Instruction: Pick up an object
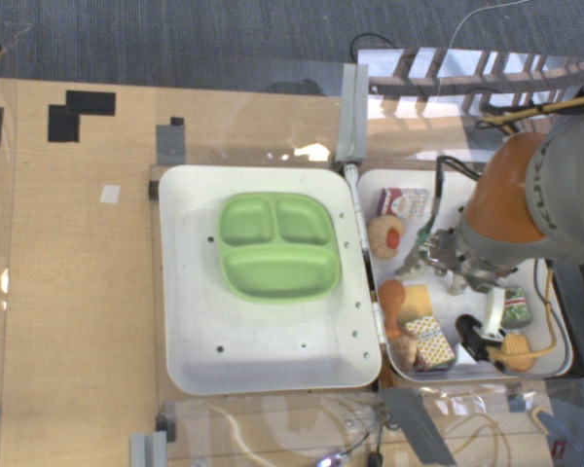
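While the gripper (477,278) hangs over the right bin (561,358), I cannot tell its fingers' state. Left of that bin lies a glossy green three-compartment plate (277,246).

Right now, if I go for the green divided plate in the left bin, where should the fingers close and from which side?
Judging by its pose, take the green plate at its raised outer rim, coming straight down. It lies flat, alone in the left bin, so only the rim gives an edge. The right rim, nearest the arm, is probably easiest.
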Available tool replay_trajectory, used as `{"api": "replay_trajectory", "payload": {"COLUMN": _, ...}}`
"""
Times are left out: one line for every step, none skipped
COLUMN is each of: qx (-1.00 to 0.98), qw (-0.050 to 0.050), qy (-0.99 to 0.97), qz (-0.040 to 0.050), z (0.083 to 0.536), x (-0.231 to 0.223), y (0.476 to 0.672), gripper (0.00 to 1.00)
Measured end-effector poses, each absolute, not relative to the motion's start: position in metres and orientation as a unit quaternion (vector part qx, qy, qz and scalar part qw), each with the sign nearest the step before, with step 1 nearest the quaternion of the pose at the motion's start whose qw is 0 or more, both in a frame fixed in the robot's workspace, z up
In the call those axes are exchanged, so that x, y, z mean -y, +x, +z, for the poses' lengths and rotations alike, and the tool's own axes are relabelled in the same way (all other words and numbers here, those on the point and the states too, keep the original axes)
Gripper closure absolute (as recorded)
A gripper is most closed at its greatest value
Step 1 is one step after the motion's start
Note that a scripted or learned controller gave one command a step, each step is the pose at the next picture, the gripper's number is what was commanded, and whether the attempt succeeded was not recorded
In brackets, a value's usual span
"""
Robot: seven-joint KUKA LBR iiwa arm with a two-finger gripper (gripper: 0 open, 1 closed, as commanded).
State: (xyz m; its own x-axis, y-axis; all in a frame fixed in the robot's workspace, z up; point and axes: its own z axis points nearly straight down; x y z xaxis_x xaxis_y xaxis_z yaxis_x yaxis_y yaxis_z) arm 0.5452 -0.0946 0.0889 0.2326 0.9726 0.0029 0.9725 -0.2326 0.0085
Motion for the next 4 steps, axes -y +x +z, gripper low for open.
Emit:
{"api": "replay_trajectory", "payload": {"qx": -0.657, "qw": 0.007, "qy": 0.754, "qz": 0.0070, "z": 0.090, "x": 0.092, "y": 0.494, "gripper": 0.00}}
{"api": "replay_trajectory", "payload": {"qx": -0.663, "qw": 0.002, "qy": 0.749, "qz": 0.0054, "z": 0.089, "x": 0.101, "y": 0.506, "gripper": 0.00}}
{"api": "replay_trajectory", "payload": {"qx": -0.707, "qw": 0.005, "qy": 0.707, "qz": 0.0049, "z": 0.088, "x": 0.101, "y": 0.594, "gripper": 0.00}}
{"api": "replay_trajectory", "payload": {"qx": -0.693, "qw": 0.004, "qy": 0.720, "qz": 0.0034, "z": 0.087, "x": 0.097, "y": 0.648, "gripper": 0.00}}
